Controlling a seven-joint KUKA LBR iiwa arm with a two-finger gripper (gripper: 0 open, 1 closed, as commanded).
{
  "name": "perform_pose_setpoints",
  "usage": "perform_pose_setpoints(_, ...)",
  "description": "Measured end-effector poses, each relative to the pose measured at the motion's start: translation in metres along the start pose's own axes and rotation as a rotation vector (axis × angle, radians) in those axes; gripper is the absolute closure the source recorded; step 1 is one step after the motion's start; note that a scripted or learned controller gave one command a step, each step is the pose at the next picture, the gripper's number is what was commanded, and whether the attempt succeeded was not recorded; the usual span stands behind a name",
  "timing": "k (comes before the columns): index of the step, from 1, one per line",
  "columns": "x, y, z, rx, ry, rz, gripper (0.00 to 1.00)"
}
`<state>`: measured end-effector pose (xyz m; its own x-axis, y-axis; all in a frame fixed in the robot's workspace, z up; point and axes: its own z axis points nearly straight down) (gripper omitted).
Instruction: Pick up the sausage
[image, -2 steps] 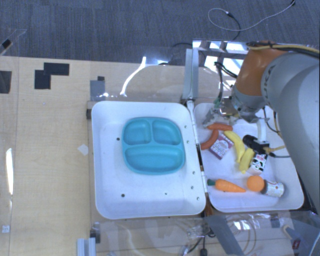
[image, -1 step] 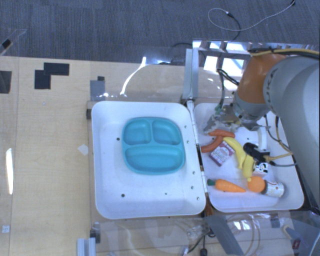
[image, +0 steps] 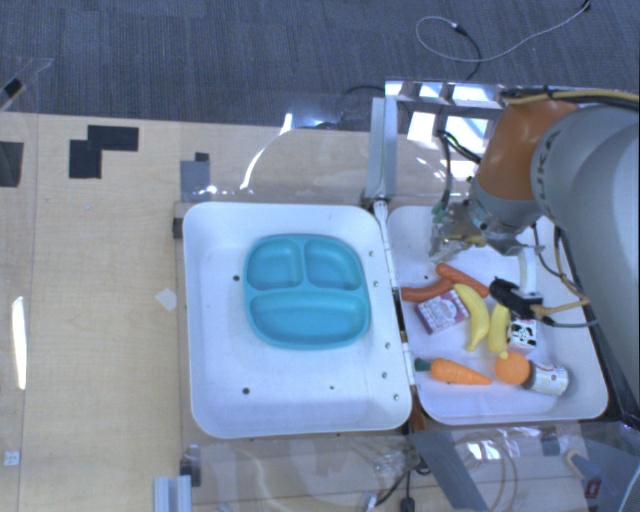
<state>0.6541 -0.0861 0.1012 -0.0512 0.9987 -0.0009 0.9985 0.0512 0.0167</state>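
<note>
1. I read the current step as the approach phase: the gripper (image: 447, 240) hangs low over the rear part of the right bin (image: 590, 400), and nothing is visibly held.
2. Gripper state: I cannot tell whether it is apart or together; the wrist housing blocks that detail.
3. Target location: the sausage (image: 427, 292) lies in the right bin, close to the bin's left wall, just below the gripper and apart from it.
4. Neighbours: a second reddish piece (image: 462, 277) lies just beside the sausage; a small red-and-white packet (image: 441, 314) touches or nearly touches its lower side; two bananas (image: 474, 317) lie nearby.
5. The left bin (image: 210, 400) carries a blue divided plate (image: 305, 291), not involved.
6. Next move, in my judgement: shift toward the left wall, centre over the sausage, align across its short axis, descend, then close.
7. Risk: the wall and packet leave little clearance.
</note>
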Motion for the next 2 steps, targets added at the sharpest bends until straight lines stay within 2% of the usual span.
perform_pose_setpoints(1,0.035,0.0197,-0.0861,0.008,0.0,0.017,1.0)
perform_pose_setpoints(2,0.0349,0.0195,-0.0858,0.009,0.0,0.017,0.0)
